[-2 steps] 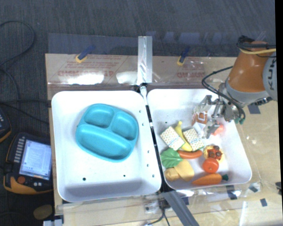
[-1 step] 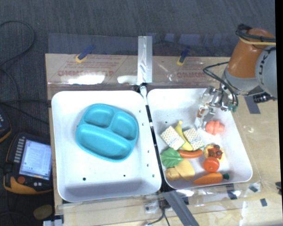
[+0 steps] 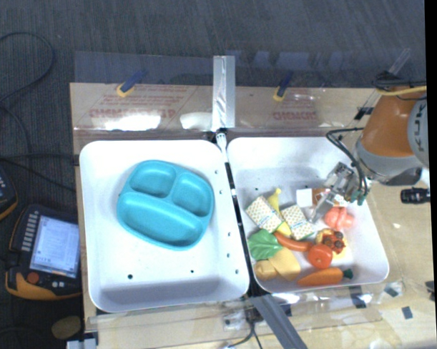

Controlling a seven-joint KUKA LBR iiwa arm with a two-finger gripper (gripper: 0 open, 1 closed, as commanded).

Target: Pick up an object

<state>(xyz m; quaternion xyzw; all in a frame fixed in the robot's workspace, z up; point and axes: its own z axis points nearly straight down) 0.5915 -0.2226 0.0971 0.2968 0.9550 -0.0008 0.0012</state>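
Note:
A pile of toy foods lies in the right bin (image 3: 275, 157). It includes two checkered packets (image 3: 263, 213), a banana (image 3: 275, 199), a green leaf (image 3: 262, 244), a yellow block (image 3: 282, 262), a tomato (image 3: 320, 256), a carrot (image 3: 321, 277), a pink peach (image 3: 339, 217) and a white cube (image 3: 304, 198). My gripper (image 3: 322, 204) reaches in from the right and sits low over the pile's right side, between the white cube and the peach. Its tip is close to or touching the items there. I see nothing lifted.
A blue divided plate (image 3: 166, 202) lies in the left bin (image 3: 108, 281). A metal divider (image 3: 224, 98) stands between the bins at the back. A tablet-like pendant (image 3: 46, 248) and cables lie off the bench to the left.

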